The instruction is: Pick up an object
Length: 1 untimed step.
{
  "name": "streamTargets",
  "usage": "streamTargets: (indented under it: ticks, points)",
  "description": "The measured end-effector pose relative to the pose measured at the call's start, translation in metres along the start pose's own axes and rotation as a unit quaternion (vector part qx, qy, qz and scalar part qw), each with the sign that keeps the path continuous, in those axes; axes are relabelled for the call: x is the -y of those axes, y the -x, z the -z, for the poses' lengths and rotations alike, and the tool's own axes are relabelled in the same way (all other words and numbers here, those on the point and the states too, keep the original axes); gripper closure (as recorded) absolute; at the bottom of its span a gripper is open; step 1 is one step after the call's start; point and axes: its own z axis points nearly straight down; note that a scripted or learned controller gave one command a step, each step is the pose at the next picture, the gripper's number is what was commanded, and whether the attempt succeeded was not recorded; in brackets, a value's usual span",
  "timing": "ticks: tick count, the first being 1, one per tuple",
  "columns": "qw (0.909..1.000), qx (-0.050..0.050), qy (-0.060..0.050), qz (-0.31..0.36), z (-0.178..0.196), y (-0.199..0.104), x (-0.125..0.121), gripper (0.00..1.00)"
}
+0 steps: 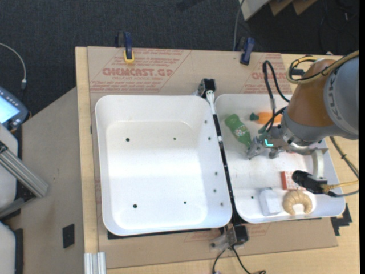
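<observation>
Now the arm (328, 104) is reaching in over the right bin (245, 207), and its pincer (259, 147) is hanging low near that bin's middle, just beside a green bottle (238, 128). Whether the pincer is open or closed I cannot tell, since the wrist is covering most of it, and nothing is visibly sitting in its grip.

Several candidates are lying in the right bin: the green bottle toward the far left part, an orange piece (264, 117) just behind the pincer, a red block (284, 180) partly under the arm, and, along the near edge, a white block (269, 201) touching a croissant (298, 202). The left bin (114, 210) is sitting alongside on the surface (171, 64).

By my reading, the approach step is going on: the pincer is settling onto a target, most likely the bottle, with no grasp yet made. The next move is calling for a small shift toward the bottle so it is straddling the body, then a firm close and a straight lift clear of the bin wall.
</observation>
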Motion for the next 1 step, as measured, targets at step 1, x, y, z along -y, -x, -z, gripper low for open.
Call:
streamTargets:
  ticks: [1]
  points:
    - [1.0, 0.0, -0.002, 0.0, 0.0063, 0.0003, 0.0005, 1.0]
